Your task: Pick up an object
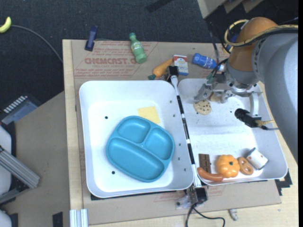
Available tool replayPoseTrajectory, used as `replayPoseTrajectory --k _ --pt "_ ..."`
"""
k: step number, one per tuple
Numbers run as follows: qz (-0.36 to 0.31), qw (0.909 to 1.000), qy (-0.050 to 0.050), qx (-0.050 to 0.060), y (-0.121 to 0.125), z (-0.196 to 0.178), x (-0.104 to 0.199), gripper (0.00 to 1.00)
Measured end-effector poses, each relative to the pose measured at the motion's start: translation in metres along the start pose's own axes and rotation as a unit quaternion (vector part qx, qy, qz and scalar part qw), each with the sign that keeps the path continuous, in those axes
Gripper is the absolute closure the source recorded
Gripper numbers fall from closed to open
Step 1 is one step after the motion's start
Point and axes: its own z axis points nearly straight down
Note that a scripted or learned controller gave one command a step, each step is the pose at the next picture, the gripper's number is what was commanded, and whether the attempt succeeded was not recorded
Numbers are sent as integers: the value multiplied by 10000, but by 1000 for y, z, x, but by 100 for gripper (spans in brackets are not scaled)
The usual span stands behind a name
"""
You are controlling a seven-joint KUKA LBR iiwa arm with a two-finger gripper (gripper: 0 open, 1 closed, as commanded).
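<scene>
Camera view puts the two-finger gripper (209,92) low over the far left corner of the right-hand shallow white bin (222,136). The round tan chocolate-chip cookie (204,108) lies on the bin floor just beside it, a little nearer you. Whether the gripper is spread or pressed together cannot be told from this slant, and nothing can be seen held in it, so treat the pick as not yet made.

The cookie looks like the likeliest target. It is flat and thin, so you should judge it a poor thing to pinch from above. Bring the gripper squarely over its middle and go down until it nearly meets the bin floor. Close across the narrowest width. Watch the bin's left wall, which stands close by and could foul the approach.

If the cookie slips, the near edge of the same bin offers bulkier choices:
- a small orange plastic pumpkin (227,166)
- a brown chocolate bar (204,161) beside it
- a tan pretzel (245,166)
- a short white cylinder (258,160) towards the near right corner

The pumpkin probably gives the surest grip, though its neighbours touch or crowd it.

The left-hand white bin (94,103) holds a blue divided plastic plate (139,148) and a flat yellow square (149,113). Both are awkward to pinch.
</scene>
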Motion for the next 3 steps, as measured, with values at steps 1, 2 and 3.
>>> replayPoseTrajectory --k 1,2,3 --pt "2 10000 1 5 6 0 2 0" --pt "1 10000 10 15 6 0 17 0" --pt "0 10000 11 31 5 2 20 0"
